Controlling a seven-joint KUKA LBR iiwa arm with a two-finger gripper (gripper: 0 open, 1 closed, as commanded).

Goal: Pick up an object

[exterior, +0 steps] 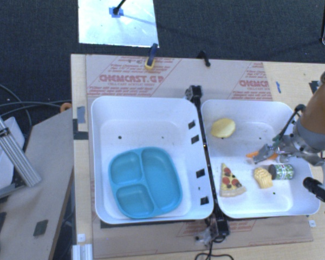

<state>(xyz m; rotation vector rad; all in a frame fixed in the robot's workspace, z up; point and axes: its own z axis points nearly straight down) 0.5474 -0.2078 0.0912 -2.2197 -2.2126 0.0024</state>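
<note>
Reaching into the right bin atm, the gripper is low over the floor near an orange carrot-looking piece. Fingers are a blur of grey metal from this angle, so tbh I can't tell if they're apart or together, and nothing is visibly pinched between them. So I wouldn't call anything grabbed yet.

Candidates, all in the right bin: the orange piece touching or just beside the tool tip, a small green can just below the wrist, a yellow corn-ish lump right next to the can, a pizza slice toy closer to the divider, and a pale yellow round thing up near the back wall. The left bin has the blue divided plate, well apart from the action.

IMO to do this well: commit to the orange piece since it's closest, and line the fingers across its narrow side, not along it. Go fully down before closing bc it's thin and flat-ish. Watch the can + corn lump nearby; a sloppy descent could knock them. Lift straight up, slow, and check something's actually between the fingers.
</note>
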